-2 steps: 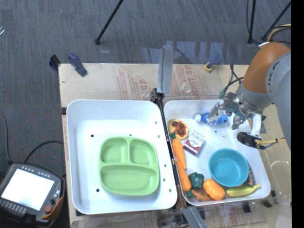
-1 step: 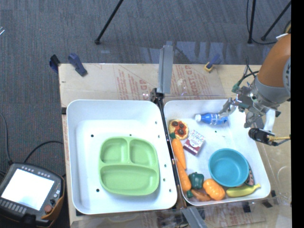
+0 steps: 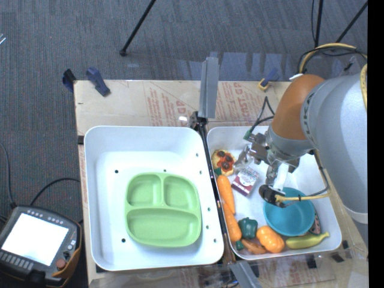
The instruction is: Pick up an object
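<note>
Arm: I see the grey arm with its orange band (image 3: 300, 110) coming in from the right of the frame, over the right-hand shallow white bin (image 3: 231, 138).
Gripper: the two-finger gripper (image 3: 257, 153) sits over the upper middle of that bin. From this slant I cannot tell whether it is wide, narrow or holding anything.
Nearest object: a maroon and white flat packet (image 3: 245, 182) lies just below the gripper in the frame. I cannot tell whether the two touch.
Other objects in the right bin: a long orange toy carrot (image 3: 227, 198) runs down the bin's left side, just beside the packet. A small round toy pizza (image 3: 223, 160) lies at the carrot's upper end, near the gripper's left.
Lower part of the right bin: a round blue bowl (image 3: 291, 218) sits at lower right. A dark green toy pepper (image 3: 248, 227) and an orange toy pepper (image 3: 270, 239) lie side by side to the bowl's lower left, and a yellow toy banana (image 3: 306, 240) lies along the bottom wall under the bowl.
Left bin: the left-hand shallow white bin (image 3: 96, 143) holds a light green divided plastic plate (image 3: 162, 210), well apart from the gripper.
Bench: both bins rest on a pale board bench top (image 3: 138, 104).
Lower left of the frame: a grey handheld control pendant with a lit white screen (image 3: 39, 242) lies on the floor beside the bench.
</note>
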